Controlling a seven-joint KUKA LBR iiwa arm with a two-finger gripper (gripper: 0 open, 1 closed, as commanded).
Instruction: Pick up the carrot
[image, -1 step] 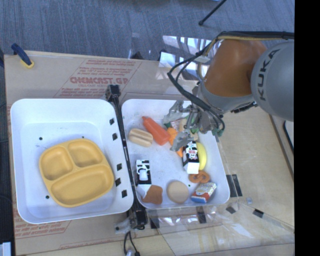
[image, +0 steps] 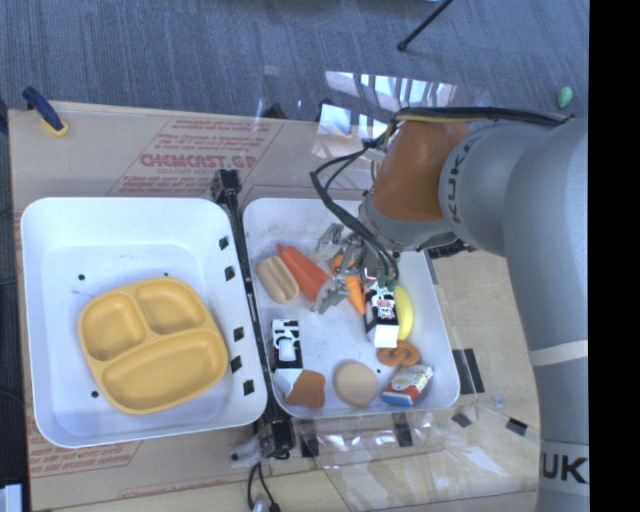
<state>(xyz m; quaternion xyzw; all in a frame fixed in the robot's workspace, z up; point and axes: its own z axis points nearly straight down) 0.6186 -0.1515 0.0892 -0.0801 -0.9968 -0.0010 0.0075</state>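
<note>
1. Nearest the camera, along the front wall of the right bin (image: 440, 385), sit a brown bread-like piece (image: 306, 389), a round tan bun (image: 355, 383) and a small red, white and blue carton (image: 408, 384); they crowd that edge, with little room between them and the rim.
2. Just behind them lie a pretzel-shaped piece (image: 399, 354) and a black-and-white carton (image: 287, 343), which stands close to the bin's left wall; its print is too small to read.
3. The middle of the right bin's floor, between the black-and-white carton and the pretzel-shaped piece, is bare white and gives the widest free space in that bin.
4. The left bin (image: 40, 300) holds a yellow divided plate (image: 152, 343), with open white floor behind it and along its sides.
5. Further in, the gripper (image: 347, 282) is low in the right bin. The carrot (image: 354, 294) lies right at its tips, but whether the fingers are closed on it or merely beside it cannot be told.
6. Beside the carrot: a long red-orange piece (image: 303, 269) and a hot dog bun (image: 277, 279) on its left, a small black-and-white box (image: 382, 308) and a yellow banana (image: 403, 311) on its right, near the right wall.
7. On the arm (image: 500, 190) the letters "KU" can be read, and "UK" on its lower part.
8. Farthest back, the cardboard sheet (image: 150, 150) reads "CHEMCAST GP" in red.
</note>
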